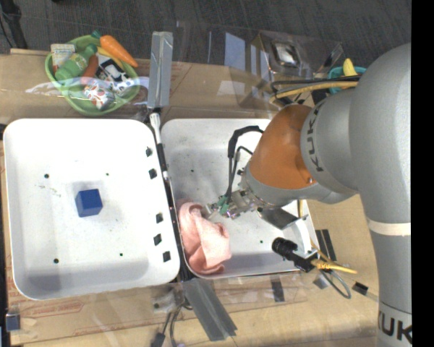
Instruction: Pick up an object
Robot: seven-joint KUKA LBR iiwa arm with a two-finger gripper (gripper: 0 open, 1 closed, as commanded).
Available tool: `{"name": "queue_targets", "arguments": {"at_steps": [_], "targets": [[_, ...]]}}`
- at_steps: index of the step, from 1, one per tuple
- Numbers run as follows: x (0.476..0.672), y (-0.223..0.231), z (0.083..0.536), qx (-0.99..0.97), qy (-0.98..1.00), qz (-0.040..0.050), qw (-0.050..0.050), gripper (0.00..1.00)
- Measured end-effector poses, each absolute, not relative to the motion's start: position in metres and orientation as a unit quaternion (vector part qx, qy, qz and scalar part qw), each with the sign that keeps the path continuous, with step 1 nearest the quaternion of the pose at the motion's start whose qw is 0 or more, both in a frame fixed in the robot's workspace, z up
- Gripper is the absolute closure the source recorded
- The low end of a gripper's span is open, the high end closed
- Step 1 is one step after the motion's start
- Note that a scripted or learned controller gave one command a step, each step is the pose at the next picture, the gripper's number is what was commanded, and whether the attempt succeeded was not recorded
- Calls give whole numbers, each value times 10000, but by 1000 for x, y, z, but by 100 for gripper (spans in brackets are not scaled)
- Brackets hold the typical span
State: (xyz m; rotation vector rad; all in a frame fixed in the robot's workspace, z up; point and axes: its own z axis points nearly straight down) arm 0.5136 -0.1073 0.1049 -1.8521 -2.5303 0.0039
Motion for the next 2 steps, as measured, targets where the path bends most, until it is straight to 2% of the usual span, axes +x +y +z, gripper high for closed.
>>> {"name": "queue_targets", "arguments": {"at_steps": [1, 2], "targets": [[499, -123, 91, -6840, -7295, 7, 28, 0], [498, -98, 126, -6733, -7394, 9, 22, 0]]}}
